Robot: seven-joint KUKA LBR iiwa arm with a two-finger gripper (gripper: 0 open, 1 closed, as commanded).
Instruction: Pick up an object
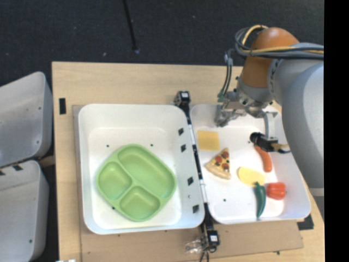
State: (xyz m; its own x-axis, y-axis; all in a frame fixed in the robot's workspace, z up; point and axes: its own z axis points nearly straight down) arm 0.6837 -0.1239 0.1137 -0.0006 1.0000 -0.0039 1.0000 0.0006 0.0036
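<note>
**Pincer hanging over the right bin's far corner**

I am seeing the grey arm's bulk cutting off the right bin's (294, 201) far edge, and the pincer (224, 116) is looking too dark and small for me to tell its spread. Just beside it, toward me, a flat pale-yellow square slice (208, 140) is lying; a wedge-shaped toy pizza slice (220, 164) is sitting beyond that. In the left bin (87, 124) a glossy green three-compartment plastic plate (136, 182) is resting. The wooden bench (120, 75) is carrying both.
</note>
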